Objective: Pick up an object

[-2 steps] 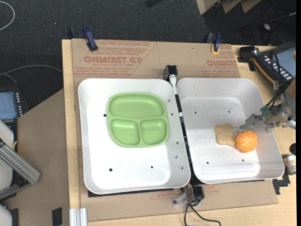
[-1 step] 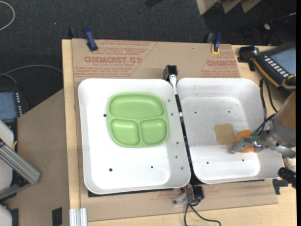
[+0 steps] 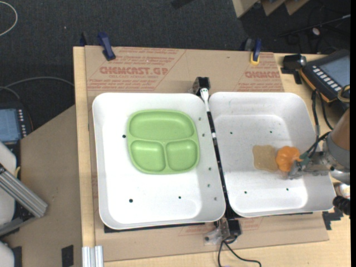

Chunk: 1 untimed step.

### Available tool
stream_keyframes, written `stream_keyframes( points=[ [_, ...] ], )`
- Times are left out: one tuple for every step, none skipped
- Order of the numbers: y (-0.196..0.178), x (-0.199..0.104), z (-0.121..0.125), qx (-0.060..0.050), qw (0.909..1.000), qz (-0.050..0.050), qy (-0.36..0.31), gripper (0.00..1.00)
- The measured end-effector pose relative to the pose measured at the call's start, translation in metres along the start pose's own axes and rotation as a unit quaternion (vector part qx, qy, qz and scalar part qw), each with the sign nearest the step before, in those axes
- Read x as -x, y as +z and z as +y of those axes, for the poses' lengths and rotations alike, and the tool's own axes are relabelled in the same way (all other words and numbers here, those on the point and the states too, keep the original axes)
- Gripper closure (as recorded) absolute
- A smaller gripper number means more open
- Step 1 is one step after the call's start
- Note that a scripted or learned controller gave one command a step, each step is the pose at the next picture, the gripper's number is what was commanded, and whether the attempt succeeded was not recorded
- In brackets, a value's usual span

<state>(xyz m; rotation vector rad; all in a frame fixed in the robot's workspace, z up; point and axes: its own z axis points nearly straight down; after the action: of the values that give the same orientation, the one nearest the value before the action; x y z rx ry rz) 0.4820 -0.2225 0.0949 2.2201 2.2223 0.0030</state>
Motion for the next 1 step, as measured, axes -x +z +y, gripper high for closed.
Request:
stream_keyframes(
  points=[
    [-0.0770,-0.0797,0.0615,0.004,1.0000,-0.001,-0.004,1.00]
  ],
)
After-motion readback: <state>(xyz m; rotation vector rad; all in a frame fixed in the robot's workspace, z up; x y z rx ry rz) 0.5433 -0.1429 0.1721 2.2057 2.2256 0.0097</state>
